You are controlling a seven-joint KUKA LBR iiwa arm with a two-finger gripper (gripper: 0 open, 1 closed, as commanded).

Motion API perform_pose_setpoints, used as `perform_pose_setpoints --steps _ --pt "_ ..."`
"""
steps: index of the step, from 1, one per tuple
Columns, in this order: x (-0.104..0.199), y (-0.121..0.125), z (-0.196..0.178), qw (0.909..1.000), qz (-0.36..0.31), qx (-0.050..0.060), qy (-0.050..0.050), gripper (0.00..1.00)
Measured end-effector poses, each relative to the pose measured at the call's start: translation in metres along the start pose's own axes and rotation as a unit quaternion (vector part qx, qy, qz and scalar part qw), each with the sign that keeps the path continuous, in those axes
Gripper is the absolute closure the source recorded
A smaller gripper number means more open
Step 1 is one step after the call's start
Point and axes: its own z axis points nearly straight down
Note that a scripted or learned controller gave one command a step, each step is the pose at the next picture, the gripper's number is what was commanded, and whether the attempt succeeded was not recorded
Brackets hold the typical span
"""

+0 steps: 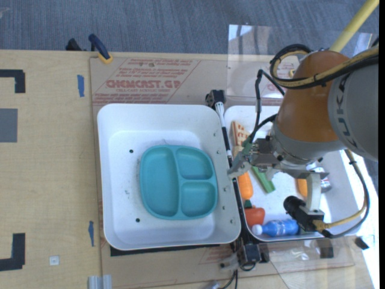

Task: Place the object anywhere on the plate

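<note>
Gripper (245, 161) hangs over the right bin's (355, 179) left edge; grip state unreadable. Plate (178, 181) lies leftward in the left bin (114, 161). Nearest pieces just beneath: orange carrot (245, 186), green stick (263, 179).

The big grey arm (355, 110) came in from the right side and bent down over the bench. Its fat orange band (310, 95) sat just above the wrist, and black cables (283, 62) looped around the top of it. Below the band, the grey wrist (295, 149) pointed down and to the left. The gripper (248, 159) hung low at the end of the wrist, pointing down.
</note>
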Motion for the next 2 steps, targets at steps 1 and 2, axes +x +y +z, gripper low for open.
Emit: perform_pose_setpoints --steps 1,2 --pt "0.0000 0.0000 0.0000 1.0000 0.000 0.000 0.000 0.00" --pt "0.0000 0.0000 0.0000 1.0000 0.000 0.000 0.000 0.00"
